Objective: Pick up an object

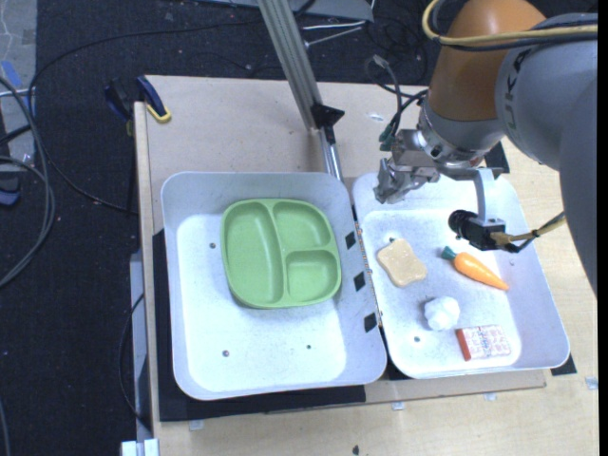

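Observation:
My gripper (390, 191) hangs over the far left corner of the right bin (541, 297), above and apart from the objects. Nothing shows between its fingers. A tan slice of bread (403, 262) lies just below it in the bin. An orange carrot (480, 269) lies to the right of the bread. A small white ball (441, 313) sits nearer the front. A red and white packet (485, 341) lies at the front right.
The left bin (190, 302) holds a green divided plate (281, 253). A grey metal pole (294, 60) slants down to the gap between the bins. Black clips (359, 264) sit along the divider between them.

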Controlling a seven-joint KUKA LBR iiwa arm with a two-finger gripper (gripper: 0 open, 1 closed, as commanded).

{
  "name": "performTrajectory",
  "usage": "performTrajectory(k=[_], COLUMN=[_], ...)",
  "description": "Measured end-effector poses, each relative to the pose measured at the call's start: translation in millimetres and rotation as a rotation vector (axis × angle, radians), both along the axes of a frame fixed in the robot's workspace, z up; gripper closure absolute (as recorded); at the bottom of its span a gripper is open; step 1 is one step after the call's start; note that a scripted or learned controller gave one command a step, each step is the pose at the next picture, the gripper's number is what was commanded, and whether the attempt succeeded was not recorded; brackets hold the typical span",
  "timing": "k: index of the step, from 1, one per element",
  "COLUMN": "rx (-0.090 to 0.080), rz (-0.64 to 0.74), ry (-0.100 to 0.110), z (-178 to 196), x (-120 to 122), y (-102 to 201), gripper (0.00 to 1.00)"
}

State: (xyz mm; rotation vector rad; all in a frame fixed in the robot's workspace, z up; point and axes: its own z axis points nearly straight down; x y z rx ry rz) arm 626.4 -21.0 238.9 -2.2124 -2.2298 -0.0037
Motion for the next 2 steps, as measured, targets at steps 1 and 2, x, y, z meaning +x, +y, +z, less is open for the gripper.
performTrajectory(k=[1, 2], rx=[-0.001, -0.001], rz=[0.000, 0.000], ry=[0.000, 0.003], z=[-3, -11], x=[8, 1], y=[60, 106], gripper=[1.00, 1.00])
